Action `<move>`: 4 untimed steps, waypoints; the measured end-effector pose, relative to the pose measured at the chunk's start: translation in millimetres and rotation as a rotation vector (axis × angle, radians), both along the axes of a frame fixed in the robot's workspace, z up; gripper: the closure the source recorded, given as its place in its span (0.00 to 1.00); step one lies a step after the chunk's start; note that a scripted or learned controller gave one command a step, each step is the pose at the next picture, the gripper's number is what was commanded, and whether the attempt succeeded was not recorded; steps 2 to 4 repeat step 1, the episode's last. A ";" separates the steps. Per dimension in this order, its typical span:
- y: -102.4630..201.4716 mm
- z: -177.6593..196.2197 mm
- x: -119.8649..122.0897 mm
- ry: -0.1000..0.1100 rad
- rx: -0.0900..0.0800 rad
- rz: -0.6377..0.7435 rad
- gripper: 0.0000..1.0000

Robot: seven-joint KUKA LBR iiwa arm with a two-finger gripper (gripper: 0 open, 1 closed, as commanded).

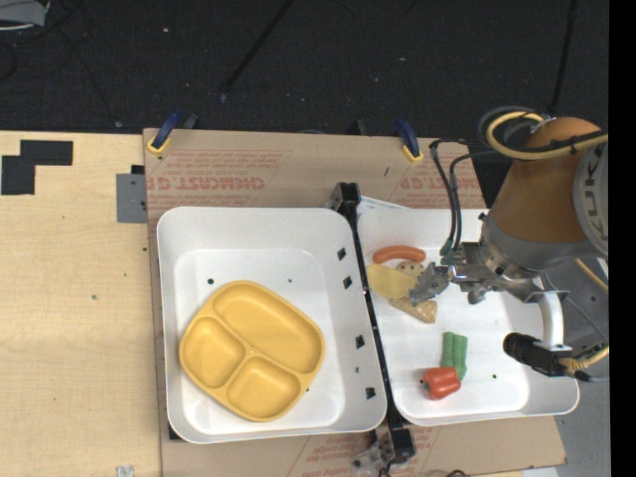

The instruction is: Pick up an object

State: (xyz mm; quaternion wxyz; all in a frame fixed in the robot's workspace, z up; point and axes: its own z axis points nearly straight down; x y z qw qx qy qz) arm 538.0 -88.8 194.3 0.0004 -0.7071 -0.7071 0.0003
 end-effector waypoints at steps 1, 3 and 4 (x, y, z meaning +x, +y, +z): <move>14.3 12.2 72.6 -0.002 0.000 0.001 0.00; 14.3 12.2 72.6 -0.002 0.000 0.001 0.00; 14.3 12.2 72.6 -0.002 0.000 0.001 0.00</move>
